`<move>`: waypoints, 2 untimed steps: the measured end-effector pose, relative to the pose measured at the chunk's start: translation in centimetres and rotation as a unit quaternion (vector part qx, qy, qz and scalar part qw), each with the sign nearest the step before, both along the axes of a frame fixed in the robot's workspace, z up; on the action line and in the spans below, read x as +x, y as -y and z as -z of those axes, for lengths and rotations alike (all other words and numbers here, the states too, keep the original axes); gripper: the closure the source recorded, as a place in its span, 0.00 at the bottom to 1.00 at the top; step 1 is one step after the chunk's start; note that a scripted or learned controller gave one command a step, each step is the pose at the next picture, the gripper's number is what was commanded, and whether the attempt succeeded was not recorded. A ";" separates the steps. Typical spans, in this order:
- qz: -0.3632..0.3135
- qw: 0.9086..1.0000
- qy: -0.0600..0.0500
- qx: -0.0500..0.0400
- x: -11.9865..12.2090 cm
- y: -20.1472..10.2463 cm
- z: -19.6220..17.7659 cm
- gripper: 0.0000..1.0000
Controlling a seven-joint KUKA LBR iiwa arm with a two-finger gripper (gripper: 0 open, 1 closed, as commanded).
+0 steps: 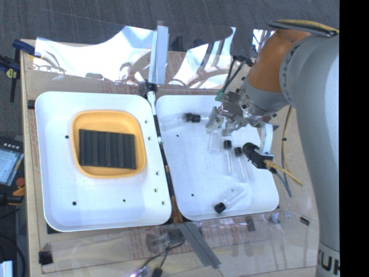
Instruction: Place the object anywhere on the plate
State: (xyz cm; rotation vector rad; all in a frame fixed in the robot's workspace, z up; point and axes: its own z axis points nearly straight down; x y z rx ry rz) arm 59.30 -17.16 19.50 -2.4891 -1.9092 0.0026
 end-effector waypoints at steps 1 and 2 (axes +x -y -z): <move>0.000 1.000 0.000 0.000 0.0 0.0 0.0 0.00; -0.027 1.000 0.002 -0.001 6.3 0.5 -6.6 0.00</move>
